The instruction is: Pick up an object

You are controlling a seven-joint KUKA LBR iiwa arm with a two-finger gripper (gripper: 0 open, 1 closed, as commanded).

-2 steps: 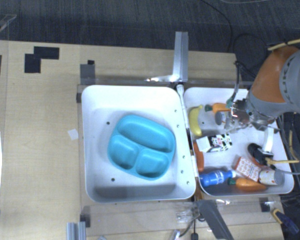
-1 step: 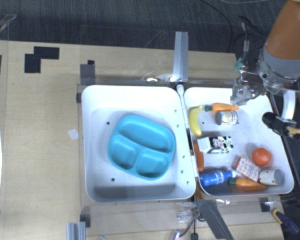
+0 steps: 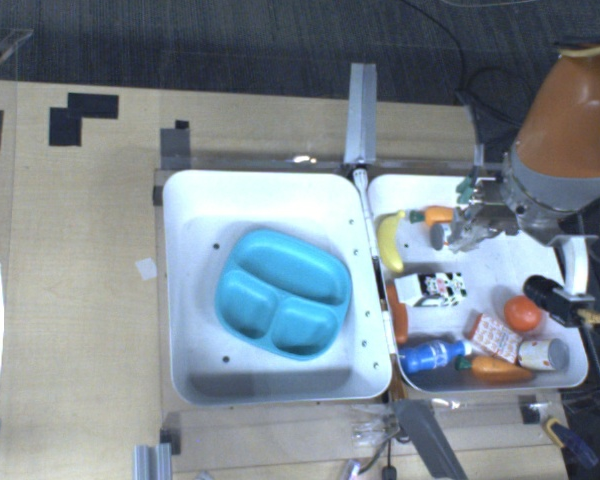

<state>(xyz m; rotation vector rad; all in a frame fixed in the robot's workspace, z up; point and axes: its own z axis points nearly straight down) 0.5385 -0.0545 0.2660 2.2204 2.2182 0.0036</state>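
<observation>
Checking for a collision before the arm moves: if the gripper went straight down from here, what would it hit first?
Probably the orange item lying by the banana: the gripper hangs just beside it. Depth is unclear, so it might reach the right bin's floor instead.

Two shallow white plastic bins stand side by side on the bench. The left bin (image 3: 185,298) contains a blue three-compartment plastic tray (image 3: 280,293), placed near its centre. The right bin (image 3: 420,190) contains several items: a yellow banana (image 3: 389,240) against the left wall; a black-and-white printed carton (image 3: 432,288) at the centre; a blue plastic bottle (image 3: 430,355) at the near left; an orange carrot (image 3: 500,369) right of the bottle; a round orange-red fruit (image 3: 522,314) at the right.
</observation>
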